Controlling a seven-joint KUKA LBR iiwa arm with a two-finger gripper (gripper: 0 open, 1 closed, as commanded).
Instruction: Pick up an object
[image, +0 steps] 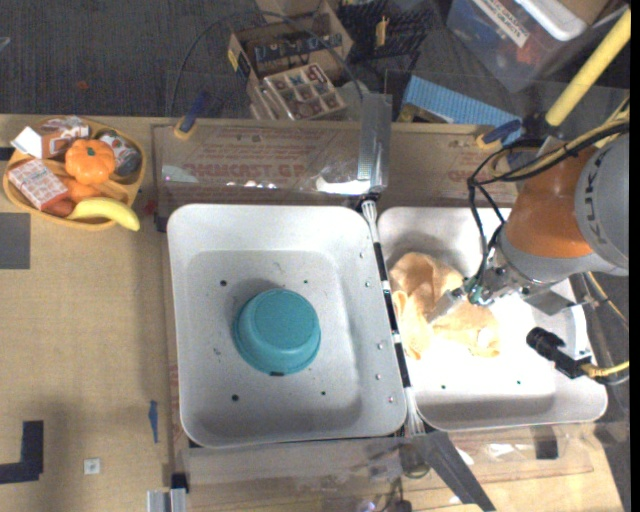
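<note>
Far to the left of the jaws, at the bench's upper left corner, a shallow yellow dish (30, 195) is sitting with toy food in it: a ribbed orange pumpkin (90, 160), a smooth curved banana (105, 211) and a few small printed cartons (38, 182). Nearer, but well apart from the jaws on their left, the left bin (200, 260), a smooth white plastic tray with rounded corners, is holding a teal bowl (278, 331) turned upside down, round, matte and domed, resting near the tray's middle. Just left of the jaws, in the right bin (560, 400), a pale yellow-tan cloth (425, 285) is lying crumpled, soft and folded into lumps; its long axis is running from the upper left, near the wall shared by the two bins, down toward the lower right, where a flatter tail of it is spreading under and just past the fingertips. The gripper (452, 299) is reaching in from the right at the end of the grey arm (600, 200) with its orange band, and its tip is sitting on the cloth's middle; whether the jaws are apart, together or clamped on fabric cannot be told from this slanted look.
</note>
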